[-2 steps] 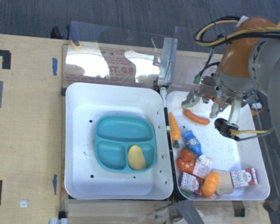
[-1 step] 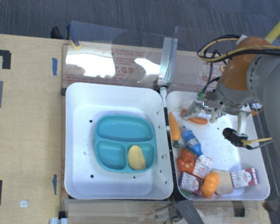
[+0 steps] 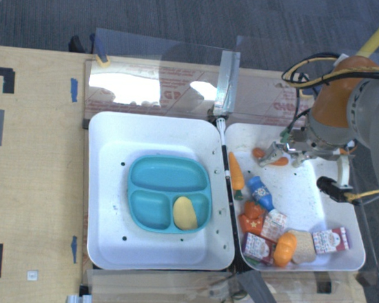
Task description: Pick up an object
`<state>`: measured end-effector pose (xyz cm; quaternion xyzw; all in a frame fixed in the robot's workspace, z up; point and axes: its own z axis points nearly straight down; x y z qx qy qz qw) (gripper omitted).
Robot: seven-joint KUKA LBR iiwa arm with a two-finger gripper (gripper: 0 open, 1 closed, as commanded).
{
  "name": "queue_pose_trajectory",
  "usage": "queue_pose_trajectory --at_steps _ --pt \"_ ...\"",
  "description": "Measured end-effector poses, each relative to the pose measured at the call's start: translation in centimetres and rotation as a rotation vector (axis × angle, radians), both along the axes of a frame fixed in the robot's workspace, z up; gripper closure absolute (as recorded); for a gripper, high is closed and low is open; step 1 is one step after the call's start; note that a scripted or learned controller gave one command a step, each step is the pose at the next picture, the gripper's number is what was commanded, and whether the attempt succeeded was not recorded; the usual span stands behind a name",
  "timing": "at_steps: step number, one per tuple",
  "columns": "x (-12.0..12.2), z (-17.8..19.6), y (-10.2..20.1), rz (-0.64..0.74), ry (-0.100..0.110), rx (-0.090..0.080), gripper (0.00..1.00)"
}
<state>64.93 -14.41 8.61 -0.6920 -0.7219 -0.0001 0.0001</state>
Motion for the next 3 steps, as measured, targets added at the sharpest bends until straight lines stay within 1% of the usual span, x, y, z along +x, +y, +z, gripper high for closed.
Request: queue_pose_trajectory --at_steps 1,2,3 --pt "0.2 1.3 0.0 0.002 -0.006 -0.002 1.00" --pt "0.2 1.2 0.0 0.002 -0.005 -0.002 0.00" --pt "1.7 -0.1 3.5 0.089 0.003 -0.002 0.00"
